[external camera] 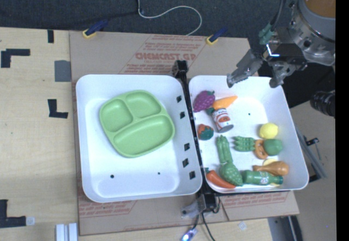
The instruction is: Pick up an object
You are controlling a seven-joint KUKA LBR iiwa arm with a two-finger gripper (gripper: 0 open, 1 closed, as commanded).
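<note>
**Hand above the far rim, toys below and forward**

The desk (32,125) carries two white bins side by side, and I take the right bin (292,125) as my landmark. Left of it, the other bin (87,125) holds a green divided plate (136,122). My arm comes in over the right bin's far right corner, the orange band at the top, the wrist tipped down toward the bin.

My hand (257,76) hangs over the right bin's far rim with its fingers spread wide and nothing between them.

The toys lie inside the right bin. Nearest my hand, just below and to the left, are a purple grape bunch (204,100), a small carrot (226,101) lying slantwise, and a little can (222,119). Further toward the near rim are a yellow lemon (268,131), a green corn cob (223,150) lying lengthwise, and a green bottle (262,179).

I judge the carrot or can the shortest reach: down and slightly left.
</note>
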